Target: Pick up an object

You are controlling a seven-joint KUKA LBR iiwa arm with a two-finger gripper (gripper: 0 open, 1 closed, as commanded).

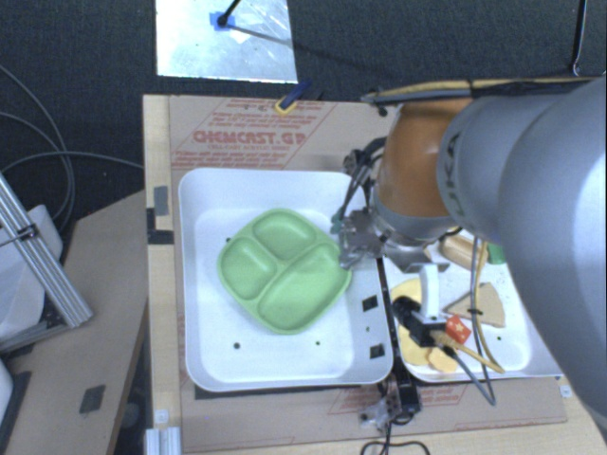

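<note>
- Left bin (204, 349): shallow, white, lying on a cardboard sheet (247, 131) with red print. It holds one green divided plate (283, 271) with three compartments, lying flat a little above the bin's middle.
- Right bin (517, 349): white, largely covered by the arm (512, 150). Visible in it: a tan wedge-shaped piece (486, 303), a small red piece (457, 329), pale yellow pieces (432, 356) near the front wall, and a light stick-like item (459, 250) near the wrist. These may be toy foods; too small to identify.
- A black divider strip (387, 320) runs between the two bins.
- Gripper (349, 245): sits at the right edge of the left bin, just beside the green plate's right rim, perhaps touching it.
- Jaws: hidden under the wrist housing and cabling; cannot tell whether parted or closed, nor whether anything sits between them.
- Relative to the jaws, the plate spreads away to the side opposite the arm; the small pieces lie on the arm's side, nearer the front.
</note>
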